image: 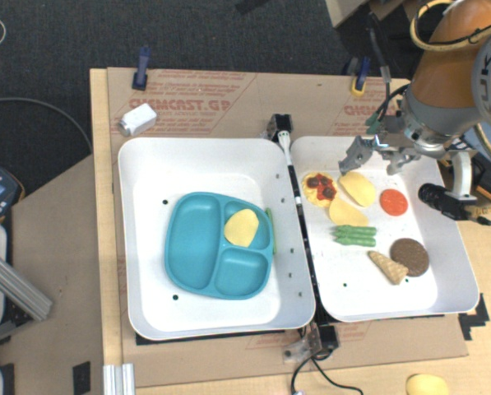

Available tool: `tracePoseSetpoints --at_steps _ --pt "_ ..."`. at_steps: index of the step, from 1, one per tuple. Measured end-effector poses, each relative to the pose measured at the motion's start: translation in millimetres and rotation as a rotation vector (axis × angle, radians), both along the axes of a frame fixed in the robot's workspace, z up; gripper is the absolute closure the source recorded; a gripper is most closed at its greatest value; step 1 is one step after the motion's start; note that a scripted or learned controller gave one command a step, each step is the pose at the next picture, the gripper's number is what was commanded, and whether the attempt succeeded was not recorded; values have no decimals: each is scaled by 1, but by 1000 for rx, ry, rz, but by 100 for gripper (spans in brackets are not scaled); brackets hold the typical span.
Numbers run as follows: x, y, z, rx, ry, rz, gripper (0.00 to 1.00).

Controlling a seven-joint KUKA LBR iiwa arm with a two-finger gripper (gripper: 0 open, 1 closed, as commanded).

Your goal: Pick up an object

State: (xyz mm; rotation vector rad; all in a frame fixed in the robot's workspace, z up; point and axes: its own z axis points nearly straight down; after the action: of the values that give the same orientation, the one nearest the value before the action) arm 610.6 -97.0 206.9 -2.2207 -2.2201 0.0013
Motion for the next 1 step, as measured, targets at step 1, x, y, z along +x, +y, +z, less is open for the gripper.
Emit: tracePoseSetpoints --at_steps 1 --pt "-16 25 148 -2 -15 4 0"
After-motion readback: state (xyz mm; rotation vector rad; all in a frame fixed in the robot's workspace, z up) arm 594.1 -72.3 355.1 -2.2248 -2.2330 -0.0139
